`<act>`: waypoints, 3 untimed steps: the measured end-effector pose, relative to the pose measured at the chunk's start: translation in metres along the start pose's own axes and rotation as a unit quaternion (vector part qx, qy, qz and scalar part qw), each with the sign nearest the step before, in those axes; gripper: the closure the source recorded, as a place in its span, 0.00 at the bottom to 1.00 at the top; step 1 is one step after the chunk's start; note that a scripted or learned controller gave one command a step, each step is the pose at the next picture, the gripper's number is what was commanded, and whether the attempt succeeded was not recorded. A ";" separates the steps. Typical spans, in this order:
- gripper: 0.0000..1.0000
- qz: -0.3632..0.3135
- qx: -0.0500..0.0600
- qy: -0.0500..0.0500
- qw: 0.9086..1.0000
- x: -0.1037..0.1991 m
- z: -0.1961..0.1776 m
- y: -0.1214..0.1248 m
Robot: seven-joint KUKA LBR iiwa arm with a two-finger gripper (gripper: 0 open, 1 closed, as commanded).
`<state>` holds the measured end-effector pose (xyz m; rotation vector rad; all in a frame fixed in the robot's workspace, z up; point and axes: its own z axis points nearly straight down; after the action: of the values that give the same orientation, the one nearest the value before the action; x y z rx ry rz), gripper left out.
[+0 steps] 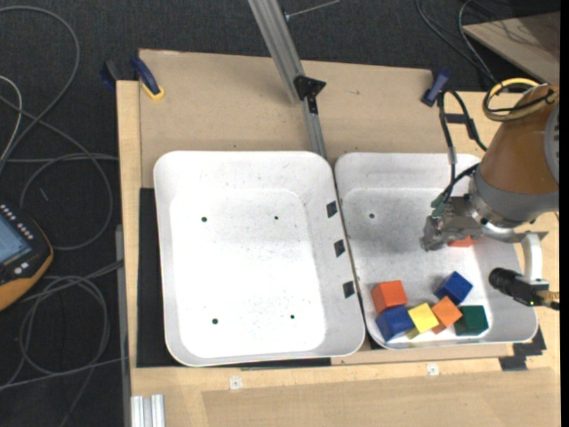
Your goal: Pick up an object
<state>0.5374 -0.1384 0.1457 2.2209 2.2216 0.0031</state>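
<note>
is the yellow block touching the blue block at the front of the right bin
Touching. The camera view shows the yellow block pressed against the blue block to its left, with no white bin floor between them.

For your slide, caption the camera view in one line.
Gripper hovers in the right bin above a cluster of coloured blocks; left bin alongside.

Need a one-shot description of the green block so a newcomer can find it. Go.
Start at the right-hand white bin, the one the arm reaches into, and look at the cluster of blocks along its near edge. The green block is the rightmost of that cluster, in the bin's near right corner, beside the small orange block. It is the only green piece there.
</note>
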 end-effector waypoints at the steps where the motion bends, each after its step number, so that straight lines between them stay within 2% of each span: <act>1: 1.00 0.000 -0.003 -0.002 1.000 -0.009 -0.060 -0.001; 2: 1.00 -0.001 -0.003 -0.002 1.000 -0.009 -0.114 0.001; 3: 1.00 -0.003 -0.001 0.000 1.000 0.029 -0.115 0.024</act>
<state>0.5616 -0.1094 0.2608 2.2142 2.2265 0.0039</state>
